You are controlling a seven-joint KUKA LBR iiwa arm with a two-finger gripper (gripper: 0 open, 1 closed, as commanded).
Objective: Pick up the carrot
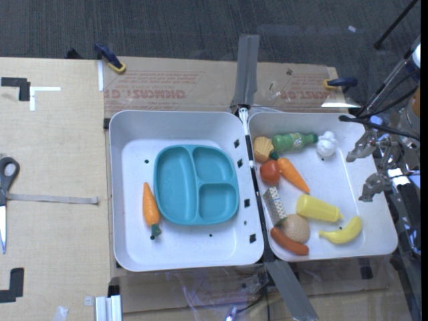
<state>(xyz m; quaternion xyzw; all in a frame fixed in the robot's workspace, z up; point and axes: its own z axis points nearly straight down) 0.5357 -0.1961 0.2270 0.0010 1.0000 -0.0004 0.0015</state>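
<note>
The two-finger metal gripper (370, 171) is positioned over the right rim of the right white plastic bin (374, 246), with its fingers spread apart and nothing between them. Two orange carrots are present. One orange toy carrot with a green stem end (150, 207) lies in the left white plastic bin (127, 246), on the bin floor just beside the left edge of the teal three-compartment plate (196, 184), its stem end pointing toward the near wall. The second orange carrot (292, 174) lies in the right bin, well apart from the gripper, slanted and touching the red tomato (269, 171). Around it are a green bottle (293, 140), a white garlic bulb (326, 145), a tan bread piece (262, 148), a yellow block-shaped item (318, 208), a yellow banana (342, 230), a round beige item (295, 227) and a red sausage (289, 243). Scissors (5, 199) rest on the bench at far left.
</note>
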